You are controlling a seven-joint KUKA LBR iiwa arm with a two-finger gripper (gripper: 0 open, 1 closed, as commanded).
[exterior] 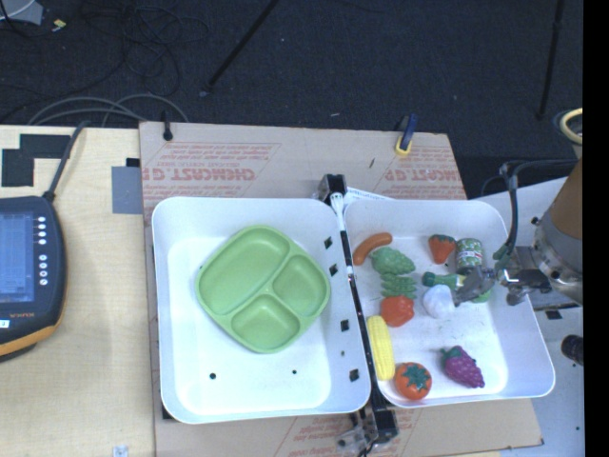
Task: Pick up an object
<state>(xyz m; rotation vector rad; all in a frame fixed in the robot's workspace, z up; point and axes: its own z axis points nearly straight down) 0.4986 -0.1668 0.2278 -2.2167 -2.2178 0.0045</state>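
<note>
Reaching in from the right, my gripper (473, 287) sits low over the right bin (519, 369), its dark fingers pointing left toward the middle of the toy food; from this angle I cannot tell how they stand, and I see nothing clearly between them. Just at the tips lies a white round piece (439, 301), touching or nearly touching a green-topped can (468, 253) that stands behind the gripper. A strawberry (441, 248) lies just left of that can, near the far wall. Further left I see a sausage (371, 247) at a slant, and below it a leafy green vegetable (394, 268). A red tomato-like piece (398, 310) rests below the greens, just left of the white piece. Along the left wall of this bin lies a yellow corn cob (381, 347), lengthwise. Toward the near edge sit an orange-red pumpkin (413, 380) and, to its right, a bunch of purple grapes (462, 367), well apart from the gripper. In the left bin (181, 369) I see a green divided plate (264, 288) lying flat, turned at an angle. Both bins rest on a sheet of cardboard (238, 160), and a grey handheld controller (24, 269) lies on the wooden bench at far left.
</note>
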